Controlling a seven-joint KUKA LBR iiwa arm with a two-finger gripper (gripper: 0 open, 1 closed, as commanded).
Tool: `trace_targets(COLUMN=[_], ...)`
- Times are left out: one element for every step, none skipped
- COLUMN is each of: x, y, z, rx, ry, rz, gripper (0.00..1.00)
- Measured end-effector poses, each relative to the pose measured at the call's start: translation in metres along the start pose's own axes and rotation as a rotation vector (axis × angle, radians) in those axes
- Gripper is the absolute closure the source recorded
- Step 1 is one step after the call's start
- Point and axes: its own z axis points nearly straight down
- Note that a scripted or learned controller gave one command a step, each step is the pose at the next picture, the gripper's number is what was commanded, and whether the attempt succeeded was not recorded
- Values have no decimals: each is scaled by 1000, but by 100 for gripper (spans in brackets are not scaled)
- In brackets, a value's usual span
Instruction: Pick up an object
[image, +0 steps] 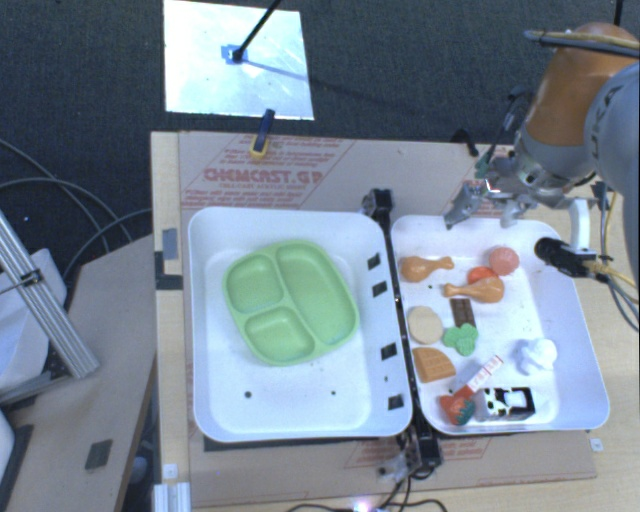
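The right bin (575, 330) holds several toy foods: two drumsticks (425, 266) (478, 291), a pink-red ball (504, 260), a beige round piece (425, 323), a brown bar (462, 311), green broccoli (461, 339), an orange bread slice (433, 363), a white lump (537, 353), a red piece (458, 407) and a black-and-white box (508, 402). My gripper (485, 213) hangs over that bin's far edge, above the drumsticks and the ball. It is open, with nothing between its fingers.
The left bin (215, 390) bears a green divided plate (290, 300). A black hinge strip (392, 300) runs between the bins. A shiny sheet (238, 60) lies on the floor at the back. A metal frame (40, 310) stands at the left.
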Motion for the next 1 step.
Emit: trace_targets(x=[16], y=[-71], z=[113], rx=[14], ry=[4], rz=[2], gripper=[0])
